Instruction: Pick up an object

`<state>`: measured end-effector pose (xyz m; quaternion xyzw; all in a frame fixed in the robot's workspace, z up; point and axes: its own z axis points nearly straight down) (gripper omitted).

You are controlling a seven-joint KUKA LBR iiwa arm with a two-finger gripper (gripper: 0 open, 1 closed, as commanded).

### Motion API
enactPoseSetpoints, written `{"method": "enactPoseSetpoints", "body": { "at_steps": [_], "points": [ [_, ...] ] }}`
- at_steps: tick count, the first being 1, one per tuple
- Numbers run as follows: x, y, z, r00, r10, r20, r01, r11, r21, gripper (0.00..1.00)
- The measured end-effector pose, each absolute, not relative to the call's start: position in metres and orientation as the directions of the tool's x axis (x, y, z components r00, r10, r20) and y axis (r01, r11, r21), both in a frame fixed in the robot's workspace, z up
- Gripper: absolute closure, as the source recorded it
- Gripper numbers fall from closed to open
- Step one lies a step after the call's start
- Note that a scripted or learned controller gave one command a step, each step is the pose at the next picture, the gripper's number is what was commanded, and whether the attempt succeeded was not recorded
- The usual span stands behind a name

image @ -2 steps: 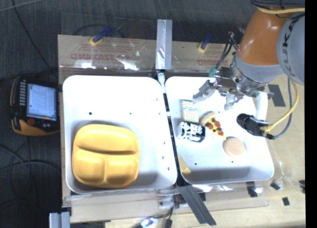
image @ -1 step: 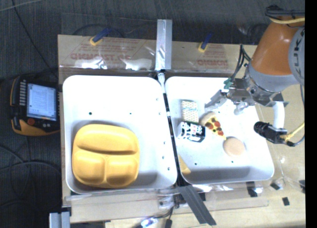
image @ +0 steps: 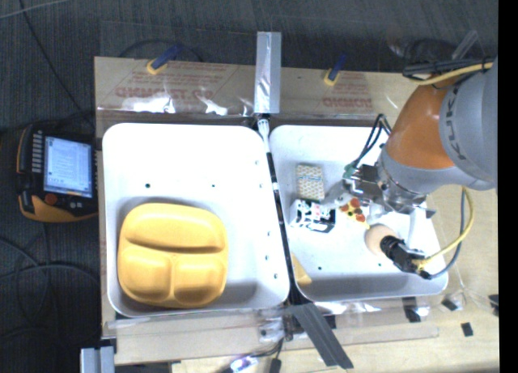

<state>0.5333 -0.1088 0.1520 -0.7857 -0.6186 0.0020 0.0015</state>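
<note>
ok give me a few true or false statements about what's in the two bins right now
1. A big yellow object lies in the left bin. True.
2. The yellow object sits at the left bin's far edge. False: it sits in the near part.
3. The arm is over the right bin. True.
4. A black and white item lies in the left bin. False: it lies in the right bin.
5. A beige textured item lies just beyond the black and white item. True.

Bright, even overhead light, glare on the white bins (image: 186, 141), soft shadows, slight overall blur.
</note>
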Motion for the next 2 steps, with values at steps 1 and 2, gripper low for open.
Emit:
{"method": "enactPoseSetpoints", "body": {
  "at_steps": [1, 2],
  "points": [
    [0.531, -0.150, 0.246, 0.127, 0.992, -0.002, 0.992, -0.127, -0.002, 0.00],
    [0.571, -0.202, 0.128, -0.099, 0.995, 0.001, 0.995, 0.099, -0.004, 0.00]
  ]
}}
